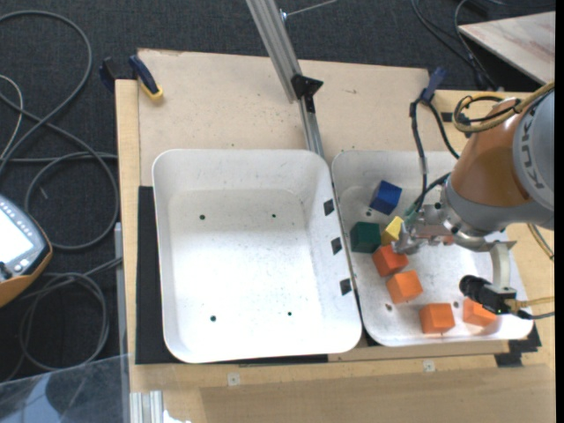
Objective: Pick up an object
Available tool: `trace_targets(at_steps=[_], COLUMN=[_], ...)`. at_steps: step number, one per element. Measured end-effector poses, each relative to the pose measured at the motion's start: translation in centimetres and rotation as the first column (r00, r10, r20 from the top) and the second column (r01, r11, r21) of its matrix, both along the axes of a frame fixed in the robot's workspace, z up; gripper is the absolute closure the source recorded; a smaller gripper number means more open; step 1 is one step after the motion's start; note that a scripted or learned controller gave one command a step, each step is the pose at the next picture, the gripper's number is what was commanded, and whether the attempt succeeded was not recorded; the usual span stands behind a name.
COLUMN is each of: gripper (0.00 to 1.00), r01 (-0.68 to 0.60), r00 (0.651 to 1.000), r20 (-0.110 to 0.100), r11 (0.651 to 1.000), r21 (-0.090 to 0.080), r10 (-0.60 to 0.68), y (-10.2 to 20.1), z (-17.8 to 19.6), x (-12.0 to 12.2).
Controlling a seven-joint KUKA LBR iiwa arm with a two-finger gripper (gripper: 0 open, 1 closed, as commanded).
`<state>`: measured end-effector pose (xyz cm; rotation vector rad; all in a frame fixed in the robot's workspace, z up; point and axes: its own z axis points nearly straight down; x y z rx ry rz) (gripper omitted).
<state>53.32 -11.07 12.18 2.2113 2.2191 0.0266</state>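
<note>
The gripper (pixel 407 239) was seen low in the right bin (pixel 352 170), set among a cluster of small blocks; whether its fingers were parted or closed could not be told, and nothing was seen held between them. Touching or just beside the tool tip lay a yellow block (pixel 393 229) and, just below it, an orange block (pixel 387 259). A green block (pixel 366 236) sat just beyond the tip, on the side away from the arm, and a blue block (pixel 385 196) was placed a little above. Three further orange blocks (pixel 404 285) were scattered beneath the wrist, towards the bin's near rim.

The blocks were judged to be light, rigid and not fragile, with flat faces that should be gripped squarely on two opposite sides; smooth painted surfaces might slip if caught on an edge or corner. Being roughly cubic, no long axis was shown by any of them. The orange block nearest the tip was seen turned at an angle to the bin walls, so the fingers would be best aligned with its faces. The crowding of neighbours was judged the main hindrance.
</note>
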Motion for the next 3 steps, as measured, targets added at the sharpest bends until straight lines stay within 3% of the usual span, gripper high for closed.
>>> trace_targets(at_steps=[1, 2, 3], gripper=[1.00, 1.00, 1.00], r01=[0.002, 0.003, 0.002], r00=[1.000, 1.000, 1.000], r20=[-0.012, -0.010, -0.015], r11=[1.000, 1.000, 1.000], r21=[-0.007, -0.008, -0.006], r10=[-0.002, -0.003, -0.002], y=[0.0, -1.0, -1.0], z=[4.4, 9.9, 10.5], x=[0.4, 0.8, 0.9])
